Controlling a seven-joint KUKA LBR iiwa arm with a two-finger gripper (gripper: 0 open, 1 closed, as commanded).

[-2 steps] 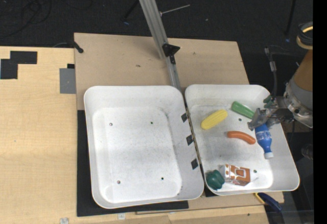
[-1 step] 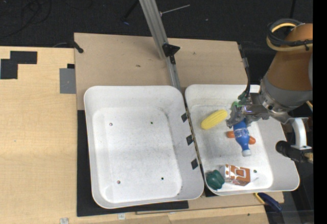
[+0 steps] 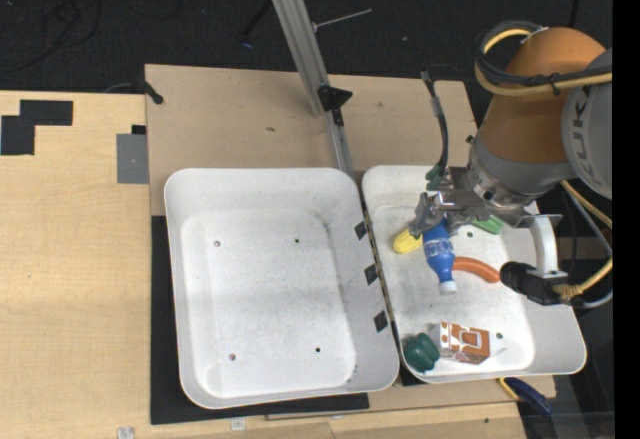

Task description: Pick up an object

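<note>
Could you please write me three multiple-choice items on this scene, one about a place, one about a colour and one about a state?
1. Where do the loose objects lie?
A. In the bin nearer the arm
B. In the bin farther from the arm
C. On the wooden bench

2. What colour is the bottle under the gripper?
A. Red
B. Blue
C. Black

3. How does the bottle lie?
A. Standing upright
B. On its side on the bin floor
C. Hanging over the bin rim

Answers: 1 A, since the yellow piece, orange piece, dark green object and small box all sit in the right bin. 2 B, the bottle is blue with a white cap. 3 B, it lies flat below the gripper.
</note>
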